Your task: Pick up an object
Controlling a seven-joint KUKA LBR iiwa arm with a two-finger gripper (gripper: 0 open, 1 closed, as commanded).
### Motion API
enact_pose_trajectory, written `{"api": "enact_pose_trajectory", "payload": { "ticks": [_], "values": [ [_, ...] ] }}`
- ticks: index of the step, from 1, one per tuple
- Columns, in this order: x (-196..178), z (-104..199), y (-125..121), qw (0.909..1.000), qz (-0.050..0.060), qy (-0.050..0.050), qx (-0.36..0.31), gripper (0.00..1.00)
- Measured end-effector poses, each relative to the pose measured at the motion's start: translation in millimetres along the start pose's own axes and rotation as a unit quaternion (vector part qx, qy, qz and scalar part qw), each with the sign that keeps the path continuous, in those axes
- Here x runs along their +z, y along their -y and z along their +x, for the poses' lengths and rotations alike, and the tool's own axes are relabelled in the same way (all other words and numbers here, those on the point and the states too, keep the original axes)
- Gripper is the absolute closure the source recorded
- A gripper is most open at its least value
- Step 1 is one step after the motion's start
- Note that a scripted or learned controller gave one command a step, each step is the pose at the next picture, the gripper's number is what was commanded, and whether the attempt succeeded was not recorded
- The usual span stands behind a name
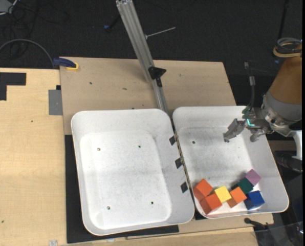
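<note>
Left bin (123,168): white, shallow, sitting on the wooden bench (111,86); a slanted aluminium bar (140,47) runs down from the top toward the seam between the two bins. Right bin (214,147): blocks gathered in the near corner; two orange-red blocks (208,195) touching at the left of the cluster; yellow block (223,193) just beside them; a smaller orange block (238,195) next; dark green block (245,184) behind it; blue block (254,199) at the near right; purple block (253,177) at the far right of the group. Gripper (240,129): above the far right part of the right bin, well apart from the blocks; fingers look spread, with nothing between them; the arm (288,94) enters from the right.
</note>
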State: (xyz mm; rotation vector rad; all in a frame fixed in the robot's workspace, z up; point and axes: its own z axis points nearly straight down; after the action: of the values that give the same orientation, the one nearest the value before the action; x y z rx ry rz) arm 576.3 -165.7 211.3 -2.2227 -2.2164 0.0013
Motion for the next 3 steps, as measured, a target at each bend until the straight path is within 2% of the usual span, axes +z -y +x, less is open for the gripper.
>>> {"api": "enact_pose_trajectory", "payload": {
  "ticks": [1,3],
  "values": [
    [123.6,9.1,-62.4,1.0000,-0.001,0.001,-0.002,0.00],
    [120.0,9.8,-61.9,1.0000,0.000,0.001,-0.004,0.00]
  ]
}}
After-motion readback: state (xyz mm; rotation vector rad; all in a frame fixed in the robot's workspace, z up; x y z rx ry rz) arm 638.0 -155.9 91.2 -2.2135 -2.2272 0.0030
